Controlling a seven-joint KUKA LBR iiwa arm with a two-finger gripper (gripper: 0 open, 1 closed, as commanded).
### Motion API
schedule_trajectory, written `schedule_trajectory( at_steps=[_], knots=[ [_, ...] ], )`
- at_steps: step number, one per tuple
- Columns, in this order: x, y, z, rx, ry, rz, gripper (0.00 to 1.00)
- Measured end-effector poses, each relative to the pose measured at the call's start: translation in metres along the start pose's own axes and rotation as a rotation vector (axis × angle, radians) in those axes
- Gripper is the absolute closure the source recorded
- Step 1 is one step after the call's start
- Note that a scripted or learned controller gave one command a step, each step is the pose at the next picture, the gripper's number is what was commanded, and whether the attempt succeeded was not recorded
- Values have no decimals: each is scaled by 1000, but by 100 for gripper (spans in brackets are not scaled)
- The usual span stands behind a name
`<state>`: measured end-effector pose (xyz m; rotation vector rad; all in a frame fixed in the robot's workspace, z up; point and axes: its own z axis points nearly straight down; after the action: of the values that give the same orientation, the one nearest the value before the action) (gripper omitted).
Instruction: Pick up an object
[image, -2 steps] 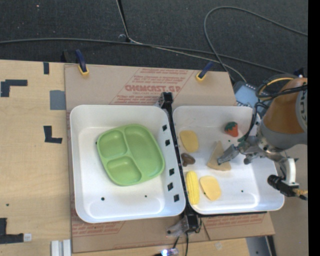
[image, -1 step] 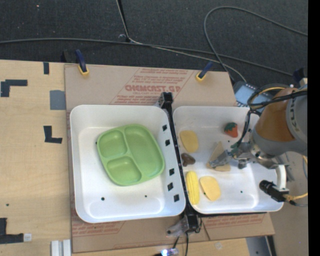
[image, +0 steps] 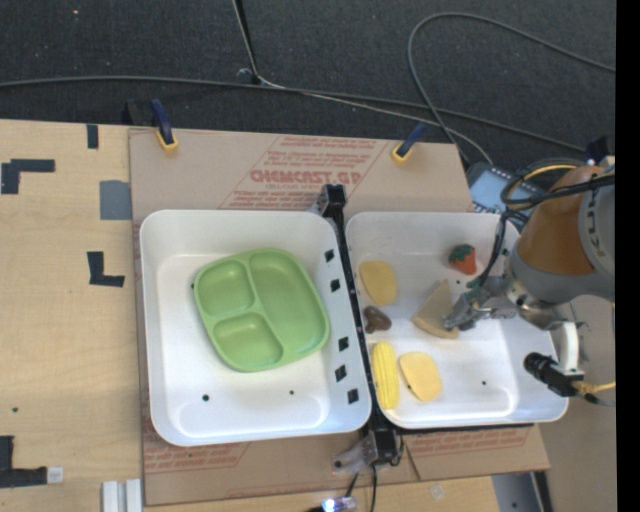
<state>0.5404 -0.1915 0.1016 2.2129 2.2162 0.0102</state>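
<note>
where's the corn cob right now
The corn cob lies in the right bin, along its left wall near the front, beside a yellow slice and below a small brown piece.

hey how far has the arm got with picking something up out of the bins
Done: the arm has reached into the right bin, and the gripper sits low at the tan wedge. In hand: nothing visibly; I can't tell whether it grips the wedge. Left: grasp and lift. The corn and strawberry lie untouched.

Robotics lab, from my remote feed.
I see a taped bench (image: 60, 300), clamped cardboard (image: 300, 165), loose cables (image: 330, 95) along the frame's top.
</note>
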Motion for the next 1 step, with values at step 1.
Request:
schedule_trajectory(
  at_steps=[1],
  knots=[
    [1,-1,-62,8,1,0,100]
  ],
)
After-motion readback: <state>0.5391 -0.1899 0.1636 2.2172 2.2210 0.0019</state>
